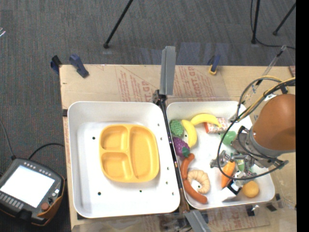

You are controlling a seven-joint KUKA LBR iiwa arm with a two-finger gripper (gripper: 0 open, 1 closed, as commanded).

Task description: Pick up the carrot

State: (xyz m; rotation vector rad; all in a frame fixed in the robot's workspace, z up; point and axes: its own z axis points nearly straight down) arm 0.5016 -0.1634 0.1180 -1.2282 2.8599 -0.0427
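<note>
Sausages (189, 178) and a shrimp (200, 180) crowd the near-left corner of the right bin (268, 197), beside the divider, while an orange fruit (250, 189) sits toward the bin's near-right corner. Just beyond it lies the carrot (227, 173), tilted, its tip aimed at the near rim; the gripper (232, 169) hangs right over it, lowered from the arm (275, 122) that reaches in from the right. Whether the fingers are spread, closed or grasping the carrot cannot be told, since the wrist and cables mask them.

Room is tight: the fruit is just beside the carrot on one flank, the shrimp near on the other, and the bin's near wall is close. The clearest way out, by this reading, is straight up.

Farther back, purple grapes (180, 146), a banana (195, 125), a green vegetable (176, 128) and a small packet (216, 125) cluster along the far-left side, well apart from the carrot. The left bin (82, 129) holds a yellow divided tray (129, 152) at its middle, with bare floor all round. Both bins rest on the tabletop (111, 83), clamps at its far edge.
</note>
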